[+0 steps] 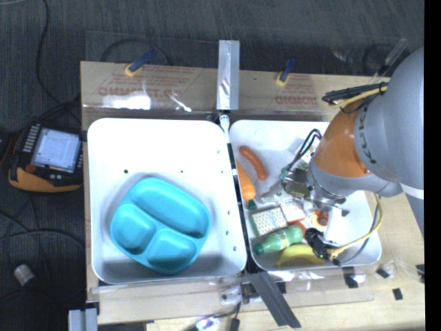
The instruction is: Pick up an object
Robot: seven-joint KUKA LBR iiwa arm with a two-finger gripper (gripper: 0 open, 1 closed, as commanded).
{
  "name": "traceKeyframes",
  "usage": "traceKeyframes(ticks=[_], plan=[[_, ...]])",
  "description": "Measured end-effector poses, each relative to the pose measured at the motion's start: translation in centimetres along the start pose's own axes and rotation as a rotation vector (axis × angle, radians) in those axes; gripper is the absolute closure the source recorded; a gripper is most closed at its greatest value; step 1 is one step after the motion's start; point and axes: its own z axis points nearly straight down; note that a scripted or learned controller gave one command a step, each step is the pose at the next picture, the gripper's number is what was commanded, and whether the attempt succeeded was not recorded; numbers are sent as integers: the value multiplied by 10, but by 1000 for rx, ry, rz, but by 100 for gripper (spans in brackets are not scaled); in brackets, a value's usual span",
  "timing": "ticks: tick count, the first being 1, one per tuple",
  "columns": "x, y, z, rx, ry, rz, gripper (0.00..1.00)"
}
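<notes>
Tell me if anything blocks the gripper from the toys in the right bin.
Nothing visible does. The gripper sits low in the right bin, right among the banana, green bottle and checkered box. The sausage lies apart, unobstructed.

— What do you look like from above?

— My arm (400,109) is smooth, rounded grey casing, and right next to that grey shell sits a glossy orange band (342,147), bulging like a collar.

— And past the orange band?

— A grey metal wrist ring, then darker hardware at my gripper (311,216), with small parts I can't make out clearly.

— Any cables?

— A black cable loops beside the orange band, and a yellow one curves below it.
</notes>
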Motion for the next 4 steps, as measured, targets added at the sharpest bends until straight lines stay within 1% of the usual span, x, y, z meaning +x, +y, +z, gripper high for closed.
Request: traceKeyframes(ticks=[1,2,3,4], plan=[[-62,-12,-1,1,-1,-145,0],[-60,-11,-10,1,0,-146,100],[-31,66,-88,19,-7,-113,100],[-47,-17,-31,22,0,-424,100]])
